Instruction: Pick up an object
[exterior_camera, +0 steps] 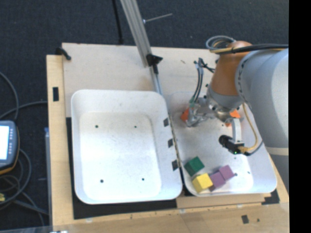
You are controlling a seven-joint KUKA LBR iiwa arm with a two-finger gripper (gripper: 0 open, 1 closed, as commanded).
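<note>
- Dark carpeted floor surrounds a pale wooden worktop (107, 67) carrying two shallow white bins side by side; a grey metal post (138, 28) slants up from behind them.
- Jaws: the gripper (193, 119) sits low in the upper left part of the right bin (262, 178). Small metallic parts blur together, so I cannot tell how the jaws stand.
- An orange object (185, 115) lies just beside the gripper, on its left, perhaps touching. Nothing confirms a hold on it.
- Step in hand, as I judge it: the arm is down at grasp height by the orange piece, at or just before the closing.
- Next move calls for the piece to be squarely centred between the jaws and then a straight lift; the bin wall close by leaves little room for side correction.
- Outward: orange band and broad grey arm (267, 96) above, with black cables looping by the wrist.
- Near edge of the right bin: green block (195, 165), yellow block (202, 182) and a purple block (221, 175), matte, hard-edged cubes, the yellow and purple touching; well apart from the gripper.
- Left bin (121, 101): smooth plastic, rounded corners, faintly speckled floor.
</note>
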